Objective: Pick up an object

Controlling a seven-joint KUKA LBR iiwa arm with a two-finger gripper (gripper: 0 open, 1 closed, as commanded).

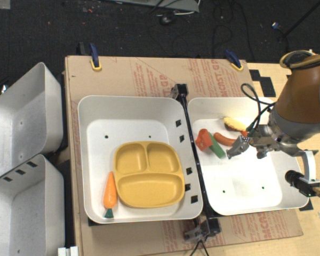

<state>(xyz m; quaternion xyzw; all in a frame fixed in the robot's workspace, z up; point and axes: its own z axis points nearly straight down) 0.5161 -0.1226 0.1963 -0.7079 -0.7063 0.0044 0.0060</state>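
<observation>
In the right bin (245, 196) lie a red pepper (204, 138), a green piece (218, 150) beside it, an orange-red sausage (224, 138) and a yellow piece (234, 124) near the back wall. My gripper (249, 146) hangs over the right bin, just right of the sausage and below the yellow piece, under the orange-banded wrist (301, 92). Nothing can be seen held in it. In the left bin (96, 143), an orange carrot (110, 191) lies beside a yellow divided plate (148, 173).
Both bins sit side by side on a cardboard-covered bench (149, 73). Two more white bins (21, 143) stand off the bench at the left. Black cables run from the wrist over the right bin's back corner.
</observation>
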